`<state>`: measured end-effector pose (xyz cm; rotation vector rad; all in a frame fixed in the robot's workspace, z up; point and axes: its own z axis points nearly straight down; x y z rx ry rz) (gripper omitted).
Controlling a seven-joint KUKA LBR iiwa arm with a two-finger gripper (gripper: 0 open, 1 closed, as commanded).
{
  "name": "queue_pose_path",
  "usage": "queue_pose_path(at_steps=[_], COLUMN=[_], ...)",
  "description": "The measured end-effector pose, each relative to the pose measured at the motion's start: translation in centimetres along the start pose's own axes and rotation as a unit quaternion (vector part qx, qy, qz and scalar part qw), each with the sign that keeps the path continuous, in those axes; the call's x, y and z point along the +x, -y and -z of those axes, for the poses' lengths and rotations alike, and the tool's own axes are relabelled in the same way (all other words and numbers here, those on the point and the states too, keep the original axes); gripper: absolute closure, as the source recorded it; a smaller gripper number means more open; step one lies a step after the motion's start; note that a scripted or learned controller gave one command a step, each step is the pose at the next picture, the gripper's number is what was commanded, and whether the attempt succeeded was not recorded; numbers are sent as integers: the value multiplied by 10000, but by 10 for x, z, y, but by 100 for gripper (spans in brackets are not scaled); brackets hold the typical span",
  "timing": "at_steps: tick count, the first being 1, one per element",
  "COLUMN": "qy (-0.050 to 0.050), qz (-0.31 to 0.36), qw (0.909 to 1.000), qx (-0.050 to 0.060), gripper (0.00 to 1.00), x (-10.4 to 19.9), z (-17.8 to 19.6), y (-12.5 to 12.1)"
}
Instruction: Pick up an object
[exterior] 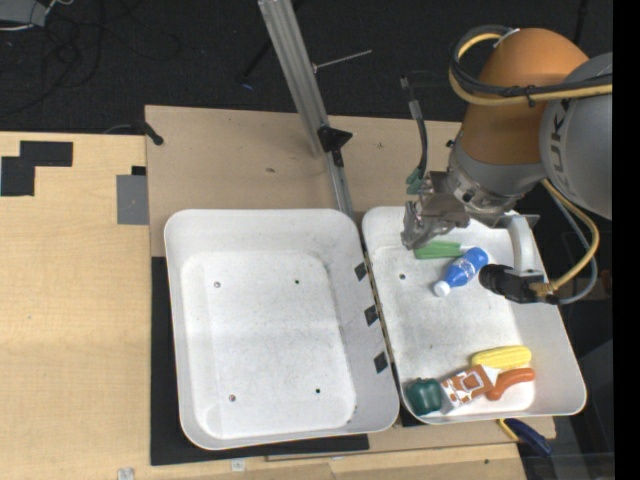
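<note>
The left shallow white bin (200,268) has free floor. In the right white bin (545,353), the metal gripper (425,233) hangs at the upper edge, beside a green flat piece (440,251); its jaws' state I cannot tell.

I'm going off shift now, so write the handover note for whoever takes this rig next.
Claw: low over the far end of the right bin, just at the green piece. Nothing is seen held; whether it is open or shut cannot be told.
Things: all in the right bin. Blue bottle beside the green piece; yellow corn, orange-and-white toy and dark green cup along the near end.
Done: no object lifted.
Left: grasp one object and raise it.
</note>
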<state>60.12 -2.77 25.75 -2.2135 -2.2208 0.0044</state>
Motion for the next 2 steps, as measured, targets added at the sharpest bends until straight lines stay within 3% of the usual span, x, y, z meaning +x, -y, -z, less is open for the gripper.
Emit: queue_pose_path(at_steps=[2], qy=[2], qz=[8], qw=[10000], qx=[2], gripper=[100], x=[104], z=[-28], y=[40])
